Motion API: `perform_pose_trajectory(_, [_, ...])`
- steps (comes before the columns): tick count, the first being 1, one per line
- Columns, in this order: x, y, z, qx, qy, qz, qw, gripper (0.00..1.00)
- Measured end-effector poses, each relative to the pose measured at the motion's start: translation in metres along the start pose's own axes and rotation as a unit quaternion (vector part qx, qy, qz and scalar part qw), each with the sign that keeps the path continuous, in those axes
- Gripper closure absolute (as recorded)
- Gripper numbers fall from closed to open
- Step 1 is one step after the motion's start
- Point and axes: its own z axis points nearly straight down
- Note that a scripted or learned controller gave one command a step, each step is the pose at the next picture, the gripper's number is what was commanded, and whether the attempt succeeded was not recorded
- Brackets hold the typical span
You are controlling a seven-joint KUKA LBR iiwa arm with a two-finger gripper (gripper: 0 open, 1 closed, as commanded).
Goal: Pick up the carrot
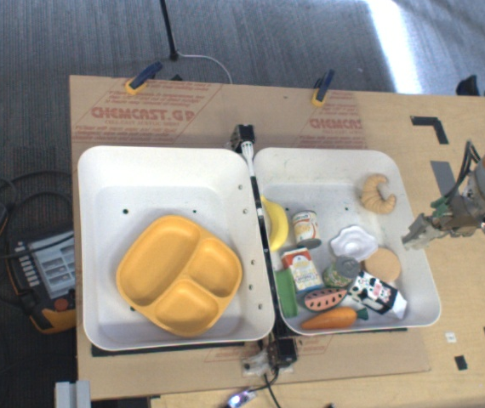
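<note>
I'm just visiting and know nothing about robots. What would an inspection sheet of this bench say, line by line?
Surface: brown bench board bearing two white bins side by side, left bin and right bin.
Job's things: carrot lies at the near edge of the right bin, not picked up.
Clutter: yellow divided plate in the left bin; croissant, banana, small can, watermelon slice and other small items in the right bin.
Grippers: gripper at the right bin's right rim, away from the carrot.
Cables: black cable beyond the board; wires at the near edge.
Surroundings: grey carpet; handheld controller on the floor, left.
</note>
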Motion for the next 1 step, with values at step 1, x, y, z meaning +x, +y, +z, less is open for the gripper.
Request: perform_pose_trajectory(1, [0.0016, -0.0004, 0.0276, 0.002, 0.001, 0.302, 0.9532, 1.0])
